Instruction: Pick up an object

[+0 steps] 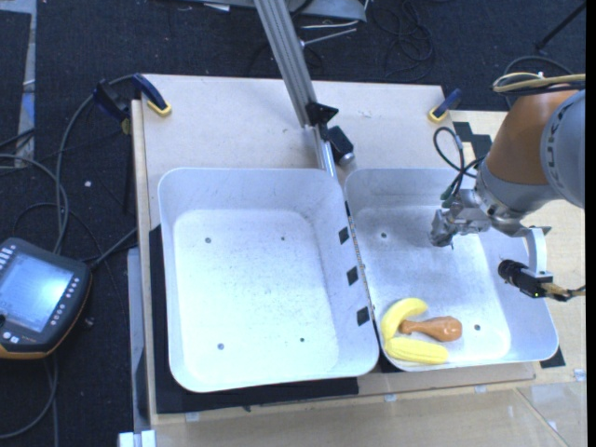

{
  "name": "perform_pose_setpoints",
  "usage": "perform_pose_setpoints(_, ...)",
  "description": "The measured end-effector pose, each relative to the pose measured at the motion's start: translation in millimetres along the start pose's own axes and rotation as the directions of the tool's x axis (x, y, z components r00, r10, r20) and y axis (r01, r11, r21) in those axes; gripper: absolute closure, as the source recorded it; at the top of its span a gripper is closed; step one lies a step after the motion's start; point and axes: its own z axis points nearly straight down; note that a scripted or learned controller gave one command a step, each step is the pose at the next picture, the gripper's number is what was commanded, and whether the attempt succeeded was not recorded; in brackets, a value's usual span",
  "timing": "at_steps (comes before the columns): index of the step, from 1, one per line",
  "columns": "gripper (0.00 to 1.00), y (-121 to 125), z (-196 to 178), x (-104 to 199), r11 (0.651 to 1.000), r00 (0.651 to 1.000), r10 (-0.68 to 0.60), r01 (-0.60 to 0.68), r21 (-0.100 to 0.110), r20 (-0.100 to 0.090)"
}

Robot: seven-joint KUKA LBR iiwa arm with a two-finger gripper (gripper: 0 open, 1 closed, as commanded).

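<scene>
the gripper (443, 233) hangs over the right bin (410, 203) at centre right; whether it is clenched i cannot tell. a curved yellow banana (408, 331) and a glossy brown drumstick (435, 328) lie touching at the bin's lower edge.

A pale wooden bench (242, 128) stands on dark carpet (65, 45) strewn with black cables (37, 170).

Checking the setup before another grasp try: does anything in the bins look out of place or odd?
Nothing looks spilled or damaged. The banana, a second yellow piece and the brown drumstick-shaped toy lie bunched together at the right bin's near edge, while the gripper is over bare floor farther back.
</scene>
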Motion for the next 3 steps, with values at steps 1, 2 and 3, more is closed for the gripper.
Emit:
perform_pose_setpoints(1, 1.0, 3.3, -61.9, 4.1, 1.0, 1.0, -0.001, 0.001, -0.005, 0.001)
perform_pose_setpoints(2, 1.0, 3.9, -90.6, 4.1, 1.0, 1.0, 0.0, 0.0, -0.002, 0.0)
perform_pose_setpoints(3, 1.0, -0.2, -89.3, 64.9, 1.0, 1.0, -0.005, 0.005, 0.001, -0.002)
